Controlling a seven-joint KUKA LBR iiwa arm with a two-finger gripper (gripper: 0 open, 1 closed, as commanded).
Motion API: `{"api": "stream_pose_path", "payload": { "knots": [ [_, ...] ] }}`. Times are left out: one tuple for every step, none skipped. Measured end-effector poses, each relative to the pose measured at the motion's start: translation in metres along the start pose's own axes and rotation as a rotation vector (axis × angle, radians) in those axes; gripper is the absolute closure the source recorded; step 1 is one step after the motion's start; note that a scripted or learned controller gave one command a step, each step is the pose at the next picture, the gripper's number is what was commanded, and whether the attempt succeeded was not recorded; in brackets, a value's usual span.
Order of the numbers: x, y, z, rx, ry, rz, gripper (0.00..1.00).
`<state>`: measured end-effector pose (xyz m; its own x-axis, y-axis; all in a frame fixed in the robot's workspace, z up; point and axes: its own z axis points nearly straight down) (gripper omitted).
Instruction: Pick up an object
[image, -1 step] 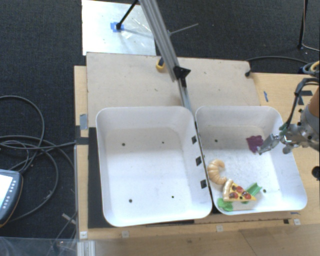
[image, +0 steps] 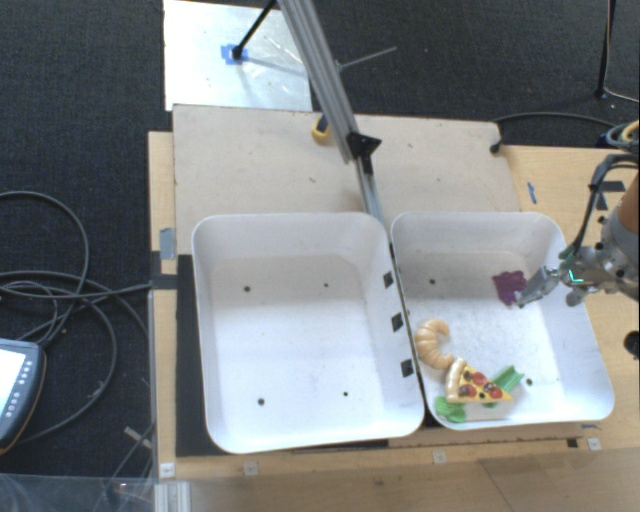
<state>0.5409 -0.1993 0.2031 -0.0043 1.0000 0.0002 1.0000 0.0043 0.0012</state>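
You see the grey two-finger gripper (image: 535, 288) reaching over the right white bin (image: 560, 240), beside the small purple soft object (image: 509, 287); whether it is clamped, you cannot tell. The tan croissant toy (image: 433, 342) and pizza-slice toy (image: 477, 384) lie near the front.

Arm enters from the right — wrist low, fingers (image: 537, 288) pointing left.

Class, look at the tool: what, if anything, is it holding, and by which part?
It cannot be told. The tool sits right beside the purple object in the right bin, but no grip is visible.
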Motion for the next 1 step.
{"api": "stream_pose_path", "payload": {
  "knots": [
    [0.0094,-0.0051,0.0501,0.004,0.001,0.002,0.00]
  ]
}}
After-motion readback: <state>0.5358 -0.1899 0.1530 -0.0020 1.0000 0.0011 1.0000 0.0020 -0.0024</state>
